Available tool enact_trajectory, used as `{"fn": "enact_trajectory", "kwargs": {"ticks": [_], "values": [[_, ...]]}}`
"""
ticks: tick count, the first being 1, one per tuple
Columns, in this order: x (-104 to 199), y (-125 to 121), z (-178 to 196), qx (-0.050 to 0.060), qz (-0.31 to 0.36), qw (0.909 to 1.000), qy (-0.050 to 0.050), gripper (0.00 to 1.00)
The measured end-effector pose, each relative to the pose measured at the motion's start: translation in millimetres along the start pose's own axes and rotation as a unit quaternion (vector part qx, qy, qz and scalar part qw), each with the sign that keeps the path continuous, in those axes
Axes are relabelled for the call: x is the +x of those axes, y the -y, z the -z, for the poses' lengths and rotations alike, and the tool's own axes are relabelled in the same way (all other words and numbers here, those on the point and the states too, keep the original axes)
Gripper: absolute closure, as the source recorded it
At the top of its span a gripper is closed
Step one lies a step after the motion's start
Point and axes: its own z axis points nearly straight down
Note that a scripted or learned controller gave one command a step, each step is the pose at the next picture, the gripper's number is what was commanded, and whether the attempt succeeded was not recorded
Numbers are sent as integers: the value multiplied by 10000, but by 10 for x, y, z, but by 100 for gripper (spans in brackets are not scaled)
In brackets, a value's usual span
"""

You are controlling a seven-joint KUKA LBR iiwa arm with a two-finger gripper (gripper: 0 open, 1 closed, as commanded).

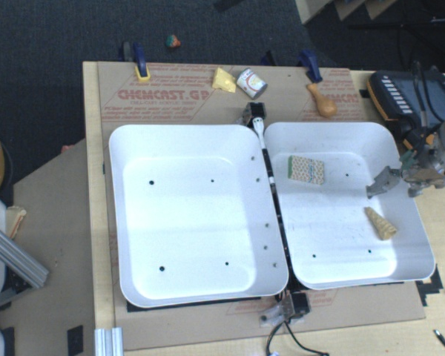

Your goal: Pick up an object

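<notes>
Gripper (380,182) is hovering at the right bin's (334,277) far right edge, jaw state impossible to tell | cone-shaped object (380,222) is lying just below it, patterned pad (306,170) further left | advice: centring over the cone, then descending squarely.

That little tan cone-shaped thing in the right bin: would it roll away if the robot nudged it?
Probably. The tan cone lies on its side on the bin's smooth white floor, so a push would likely roll it in a curve. It looks small, probably light, and its taper might slip out of a pinch.
</notes>
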Motion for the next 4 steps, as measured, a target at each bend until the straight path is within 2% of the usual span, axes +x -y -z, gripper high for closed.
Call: {"fn": "enact_trajectory", "kwargs": {"ticks": [1,2,3,4], "values": [[-2,-7,108,-16,2,10000,8,100],[-140,509,1582,-67,-13,10000,33,100],[160,490,3248,-100,23,9999,35,100],[150,496,3150,-6,2,10000,6,0]]}}
